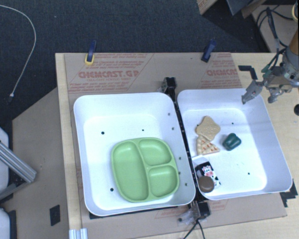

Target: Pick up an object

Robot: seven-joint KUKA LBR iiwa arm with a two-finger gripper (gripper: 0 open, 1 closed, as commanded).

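Gripper [260, 93] hovers over the right bin's [268, 151] far right corner, fingers spread apart, nothing between them. Left of and nearer the camera than the gripper: toast [207, 127], with a waffle [207, 146] touching its near edge. Green block [232, 141] lies just right of the waffle. Brown disc [206, 184] with cow-print piece [208, 171] sits nearest the camera. Far left, in the left bin [91, 143]: green tray [144, 168].

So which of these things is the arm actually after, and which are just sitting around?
Could be picked:
tan toast-shaped piece
waffle-patterned wedge
dark green lump
black-and-white cow-patterned piece
brown round disc
claw, open

Just there:
green divided plate
blue clamps
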